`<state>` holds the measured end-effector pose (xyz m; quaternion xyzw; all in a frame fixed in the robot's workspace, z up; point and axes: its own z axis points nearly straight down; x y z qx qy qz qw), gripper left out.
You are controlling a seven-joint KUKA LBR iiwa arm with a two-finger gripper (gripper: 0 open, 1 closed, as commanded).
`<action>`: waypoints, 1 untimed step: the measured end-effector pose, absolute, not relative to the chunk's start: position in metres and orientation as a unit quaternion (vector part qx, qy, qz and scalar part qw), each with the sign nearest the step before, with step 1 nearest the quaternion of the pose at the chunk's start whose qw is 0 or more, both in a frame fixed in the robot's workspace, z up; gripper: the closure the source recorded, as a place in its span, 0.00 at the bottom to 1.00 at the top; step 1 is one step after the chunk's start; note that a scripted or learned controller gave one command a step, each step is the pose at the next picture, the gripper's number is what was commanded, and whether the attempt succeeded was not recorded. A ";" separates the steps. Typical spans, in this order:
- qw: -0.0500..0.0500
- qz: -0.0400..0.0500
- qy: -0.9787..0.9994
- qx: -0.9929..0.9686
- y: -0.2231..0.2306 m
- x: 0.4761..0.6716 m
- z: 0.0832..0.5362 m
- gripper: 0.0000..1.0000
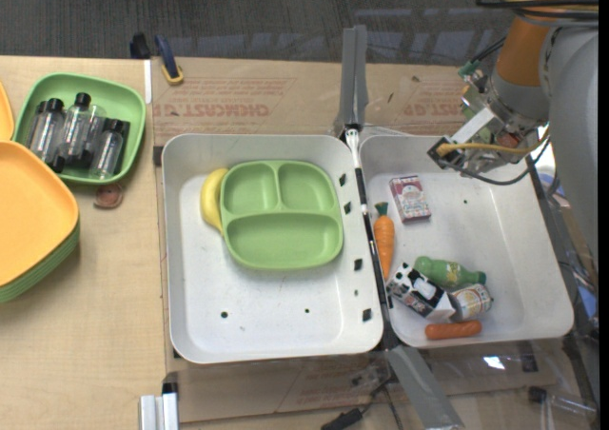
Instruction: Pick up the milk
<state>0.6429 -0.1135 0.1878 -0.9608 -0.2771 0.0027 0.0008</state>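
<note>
Fingers point(445, 154) state I cannot tell; milk carton point(417, 289) lies between carrot point(384, 238), green bottle point(447, 273) and can point(471, 302).

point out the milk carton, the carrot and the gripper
milk carton point(416, 291), camera view, on its black and white cow-patterned side
carrot point(384, 240), camera view, on the middle of its orange body
gripper point(445, 154), camera view, at its dark tip over the right bin

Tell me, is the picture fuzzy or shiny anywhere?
In the camera view, the two shallow white plastic bins look bright and a bit washed out; the small black-and-white milk carton is soft and hard to read; the green divided plastic tray casts only a faint shadow, so the light is even.
</note>
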 end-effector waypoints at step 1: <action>0.000 0.001 -0.101 -0.995 -0.128 0.649 0.238 1.00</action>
